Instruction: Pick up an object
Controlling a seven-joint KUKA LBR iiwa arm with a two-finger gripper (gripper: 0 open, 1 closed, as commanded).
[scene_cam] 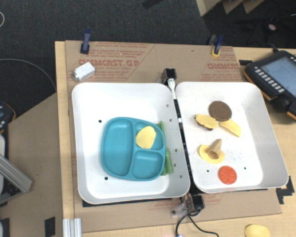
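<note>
Objects lie ready in both bins, and you can judge that the picking has not started: nearest to you in the right bin [266,132] is a red disc [227,175], then a small cone [215,147] on a yellow piece, then a brown disc [220,110] further back. In the left bin [89,147] a blue tray [130,149] holds a yellow piece [146,137]. About the gripper, I cannot tell how it stands; your next move calls for choosing one free-lying piece, such as the red disc, and coming down over it.
</note>
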